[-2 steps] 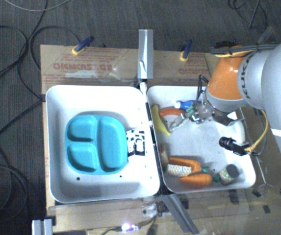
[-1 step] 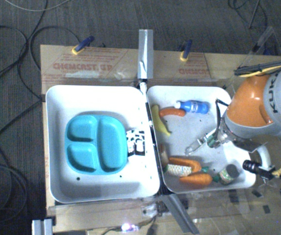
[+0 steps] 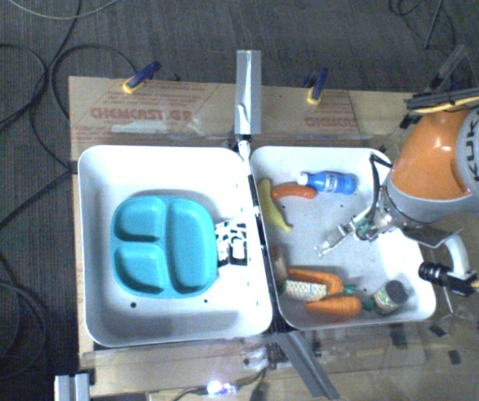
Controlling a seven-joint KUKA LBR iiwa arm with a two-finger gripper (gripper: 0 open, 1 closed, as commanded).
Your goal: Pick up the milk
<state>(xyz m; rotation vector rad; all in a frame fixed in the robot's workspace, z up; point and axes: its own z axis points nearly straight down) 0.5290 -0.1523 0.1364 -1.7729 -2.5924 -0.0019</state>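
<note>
The milk point(image 3: 232, 242) is a small black-and-white carton lying in the left bin point(image 3: 97, 224), against the right edge of the blue divided plate point(image 3: 165, 245). My gripper point(image 3: 336, 236) hangs over the middle of the right bin point(image 3: 406, 307), well to the right of the milk and across the bins' shared wall. Its two metal fingers are open with nothing between them. The grey and orange arm reaches in from the right.
The right bin holds a banana point(image 3: 272, 207), a hot dog point(image 3: 294, 192), a blue bottle point(image 3: 331, 181), two carrots point(image 3: 333, 307), a corn cob point(image 3: 304, 289) and a small can point(image 3: 392, 296). A metal post point(image 3: 247, 98) stands behind the bins.
</note>
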